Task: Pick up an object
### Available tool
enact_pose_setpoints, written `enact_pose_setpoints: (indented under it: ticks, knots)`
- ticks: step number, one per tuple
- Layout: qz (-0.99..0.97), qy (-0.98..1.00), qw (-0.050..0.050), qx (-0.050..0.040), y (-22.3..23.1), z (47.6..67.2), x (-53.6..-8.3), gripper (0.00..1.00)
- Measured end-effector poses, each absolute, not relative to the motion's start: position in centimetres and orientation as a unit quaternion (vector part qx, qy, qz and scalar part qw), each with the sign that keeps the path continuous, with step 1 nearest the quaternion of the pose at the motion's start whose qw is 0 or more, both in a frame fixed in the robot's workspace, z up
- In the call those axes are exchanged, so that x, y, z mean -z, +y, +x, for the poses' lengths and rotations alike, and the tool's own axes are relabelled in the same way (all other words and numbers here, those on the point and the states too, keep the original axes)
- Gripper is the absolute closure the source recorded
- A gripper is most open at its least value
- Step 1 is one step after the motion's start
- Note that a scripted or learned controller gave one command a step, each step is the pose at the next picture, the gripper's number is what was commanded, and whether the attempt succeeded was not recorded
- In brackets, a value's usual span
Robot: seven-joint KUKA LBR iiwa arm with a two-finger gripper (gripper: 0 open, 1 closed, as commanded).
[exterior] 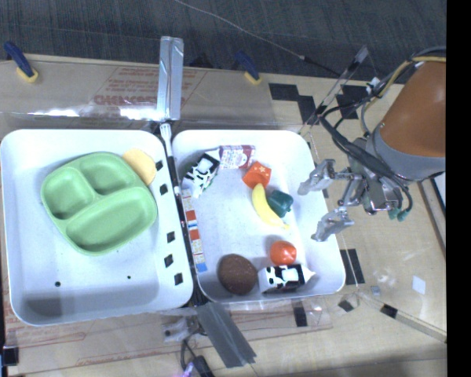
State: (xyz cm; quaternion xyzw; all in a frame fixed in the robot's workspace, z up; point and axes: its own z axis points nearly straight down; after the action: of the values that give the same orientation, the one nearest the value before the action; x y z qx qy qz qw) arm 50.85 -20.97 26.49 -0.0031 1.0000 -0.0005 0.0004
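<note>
A: Where does the camera sit?

B: High above the desk, looking down at a slant, far enough back to take in both white bins: the left bin toward 9 o'clock, the right bin near centre.

A: And the arm?

B: The arm comes in from 3 o'clock. Dark floor runs along 12 o'clock.

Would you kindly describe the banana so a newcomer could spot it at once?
Look in the right bin, toward its far right side. The banana lies between an orange block and a teal piece; it is the one long, curved yellow thing there.
</note>
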Motion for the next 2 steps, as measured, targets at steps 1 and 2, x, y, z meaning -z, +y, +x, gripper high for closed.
enact_pose_setpoints:
  ticks: [1, 2]
  knots:
    - [-0.003, 1.0, -0.003, -0.0016, -18.1, 51.6, -10.7, 0.0]
    - [-0.035, 0.999, 0.001, 0.0, -18.4, 56.7, -9.2, 0.0]
